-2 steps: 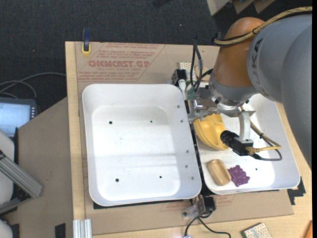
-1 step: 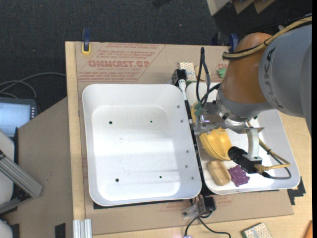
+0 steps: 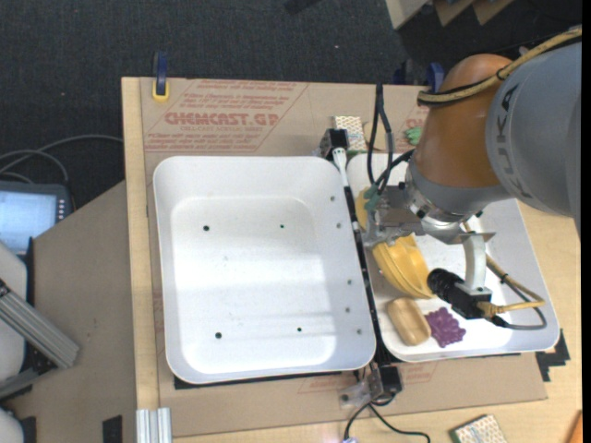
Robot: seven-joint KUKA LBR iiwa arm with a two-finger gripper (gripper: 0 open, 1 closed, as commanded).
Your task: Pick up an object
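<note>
My hand (image 3: pixel 399 218) hangs over the right bin (image 3: pixel 531 247), grip state unclear; the yellow banana-like piece (image 3: pixel 404 264) lies just below it, long axis running diagonally.

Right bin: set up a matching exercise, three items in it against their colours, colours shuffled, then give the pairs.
Things in the right bin:
1. grape cluster
2. bread-like block
3. curved piece beside the bin's left wall

Colours:
A. yellow
B. purple
C. tan

Pairs: 1-B, 2-C, 3-A
</note>
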